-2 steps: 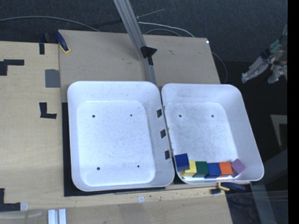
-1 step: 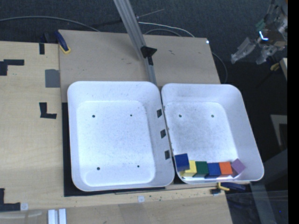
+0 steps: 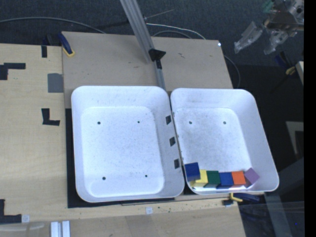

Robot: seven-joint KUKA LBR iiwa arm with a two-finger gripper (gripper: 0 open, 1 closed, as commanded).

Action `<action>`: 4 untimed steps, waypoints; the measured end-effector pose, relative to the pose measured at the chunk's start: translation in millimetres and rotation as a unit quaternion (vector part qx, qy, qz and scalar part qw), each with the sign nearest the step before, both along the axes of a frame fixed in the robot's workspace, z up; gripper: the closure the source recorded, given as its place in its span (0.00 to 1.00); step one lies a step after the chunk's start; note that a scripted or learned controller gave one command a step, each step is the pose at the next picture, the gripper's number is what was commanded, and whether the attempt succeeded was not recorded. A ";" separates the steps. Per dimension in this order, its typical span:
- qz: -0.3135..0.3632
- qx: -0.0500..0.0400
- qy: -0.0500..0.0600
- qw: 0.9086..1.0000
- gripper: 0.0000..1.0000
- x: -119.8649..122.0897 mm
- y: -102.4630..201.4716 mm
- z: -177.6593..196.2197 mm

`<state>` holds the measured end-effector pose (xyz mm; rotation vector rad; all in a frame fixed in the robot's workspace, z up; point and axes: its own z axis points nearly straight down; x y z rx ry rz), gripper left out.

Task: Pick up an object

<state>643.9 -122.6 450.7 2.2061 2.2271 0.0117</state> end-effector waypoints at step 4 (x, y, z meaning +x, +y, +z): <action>-0.006 -0.001 0.005 1.000 0.00 -49.4 -8.1 90.5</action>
